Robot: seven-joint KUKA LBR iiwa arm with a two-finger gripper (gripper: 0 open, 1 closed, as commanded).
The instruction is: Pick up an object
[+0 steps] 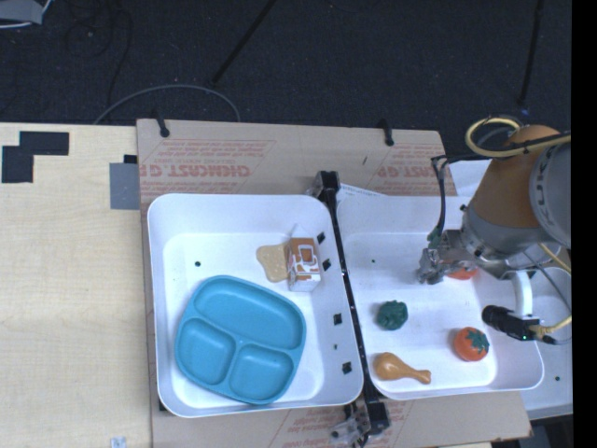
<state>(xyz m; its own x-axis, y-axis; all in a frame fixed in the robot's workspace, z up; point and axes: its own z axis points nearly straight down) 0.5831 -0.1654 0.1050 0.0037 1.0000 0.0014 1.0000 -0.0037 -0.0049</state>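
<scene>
My gripper (435,267) hangs low over the upper middle of the right bin (373,236), under the grey arm with its orange band. A small red-orange thing (460,272) lies right beside it, partly hidden by the wrist. A dark green lumpy object (392,315) sits below and left of the gripper. An orange tomato-like ball with a green top (472,343) rests near the bin's front right. An orange drumstick-shaped piece (402,370) lies at the front left of that bin.
The left bin (173,250) holds a blue divided plate (241,339), a small brown and white box (303,263) and a tan flat piece (271,262). A black divider (340,287) runs between the bins. Cables loop near the arm at the right.
</scene>
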